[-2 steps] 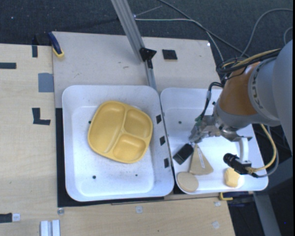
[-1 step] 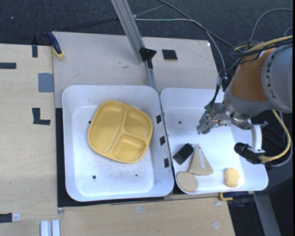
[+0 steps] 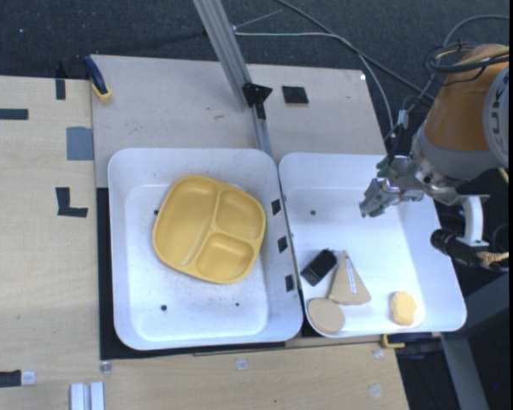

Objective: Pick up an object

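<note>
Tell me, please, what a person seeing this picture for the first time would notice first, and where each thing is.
The eye falls first on the yellow divided plate, which lies in the middle of the left bin. Next comes the arm's orange band at the right, with the pincer over the upper part of the right bin. A small cluster sits along that bin's near edge: a black block, a tan wedge, a tan disc and a yellow lump.

A black block (image 3: 319,266), tan wedge (image 3: 349,284), tan disc (image 3: 326,315) and yellow lump (image 3: 403,307) lie in the right bin (image 3: 342,178).
</note>
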Robot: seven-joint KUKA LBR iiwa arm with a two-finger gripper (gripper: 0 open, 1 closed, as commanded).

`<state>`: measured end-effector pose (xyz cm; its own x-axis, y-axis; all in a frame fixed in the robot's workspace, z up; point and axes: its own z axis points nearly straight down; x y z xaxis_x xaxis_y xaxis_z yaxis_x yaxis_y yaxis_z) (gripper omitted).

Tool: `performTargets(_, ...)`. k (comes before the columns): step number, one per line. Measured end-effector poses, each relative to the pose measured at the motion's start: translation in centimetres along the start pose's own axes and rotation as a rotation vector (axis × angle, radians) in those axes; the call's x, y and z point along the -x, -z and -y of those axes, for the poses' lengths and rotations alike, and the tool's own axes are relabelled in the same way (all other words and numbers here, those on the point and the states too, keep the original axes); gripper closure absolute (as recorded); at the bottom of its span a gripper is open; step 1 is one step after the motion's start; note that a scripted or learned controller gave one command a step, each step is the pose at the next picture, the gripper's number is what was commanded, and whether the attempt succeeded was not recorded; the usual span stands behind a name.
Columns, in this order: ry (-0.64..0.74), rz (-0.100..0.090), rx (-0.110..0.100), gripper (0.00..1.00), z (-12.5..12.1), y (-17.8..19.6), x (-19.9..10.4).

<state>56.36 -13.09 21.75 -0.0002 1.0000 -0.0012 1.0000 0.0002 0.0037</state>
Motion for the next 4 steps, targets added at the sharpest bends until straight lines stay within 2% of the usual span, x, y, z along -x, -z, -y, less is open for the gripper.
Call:
performTargets(1,0.001,0.000,0.000,1.00,0.6,6.0,-0.2)
performTargets(2,0.006,-0.002,-0.004,1.00,-0.1,6.0,-5.4)
performTargets(3,0.005,-0.001,-0.005,1.00,-2.0,5.7,-10.5)
performTargets(4,0.006,-0.001,-0.007,1.00,-3.1,3.4,-16.1)
